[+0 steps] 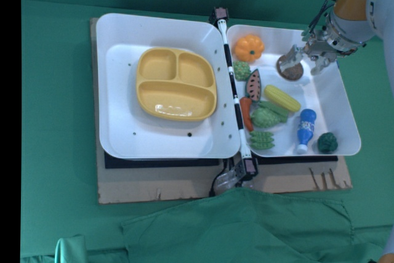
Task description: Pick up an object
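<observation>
My gripper (303,64) hangs over the back of the right bin (345,114), fingers spread apart and open. A brown round item (292,70) lies at the tip of the left finger (287,61), not between the two. In the same bin lie an orange pumpkin (249,47), a watermelon slice (253,84), a corn cob (281,98), a carrot (246,113), leafy greens (266,115), pea pods (261,140), a blue bottle (305,128) and a dark green ball-shaped vegetable (327,143).
The left bin (117,40) holds a yellow divided plate (176,83). A black-and-white bar (233,86) runs between the bins. Both bins rest on cardboard (123,191) over green cloth. Bare bin floor shows right of the corn.
</observation>
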You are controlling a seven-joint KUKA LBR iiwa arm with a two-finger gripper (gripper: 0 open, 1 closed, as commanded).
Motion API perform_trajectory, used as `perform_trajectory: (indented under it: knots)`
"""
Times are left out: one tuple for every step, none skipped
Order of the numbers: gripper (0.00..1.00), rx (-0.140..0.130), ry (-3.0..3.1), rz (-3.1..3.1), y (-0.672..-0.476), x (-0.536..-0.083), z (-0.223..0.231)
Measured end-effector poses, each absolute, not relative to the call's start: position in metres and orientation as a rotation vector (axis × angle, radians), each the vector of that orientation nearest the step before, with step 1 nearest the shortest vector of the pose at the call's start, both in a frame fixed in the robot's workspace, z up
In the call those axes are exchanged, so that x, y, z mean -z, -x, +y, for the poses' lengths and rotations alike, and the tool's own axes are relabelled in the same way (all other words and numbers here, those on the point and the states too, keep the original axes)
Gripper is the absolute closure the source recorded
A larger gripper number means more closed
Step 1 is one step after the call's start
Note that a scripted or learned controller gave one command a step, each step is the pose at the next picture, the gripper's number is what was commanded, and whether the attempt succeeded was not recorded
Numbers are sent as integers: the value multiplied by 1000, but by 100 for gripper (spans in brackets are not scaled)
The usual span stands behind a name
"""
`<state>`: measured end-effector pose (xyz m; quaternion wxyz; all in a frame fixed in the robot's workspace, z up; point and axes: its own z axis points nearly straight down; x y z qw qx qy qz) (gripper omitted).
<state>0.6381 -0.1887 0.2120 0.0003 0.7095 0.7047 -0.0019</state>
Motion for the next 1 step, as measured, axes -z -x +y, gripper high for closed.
perform_trajectory:
  knots:
    - [0,13,-2226,2231,-701,-182,-187]
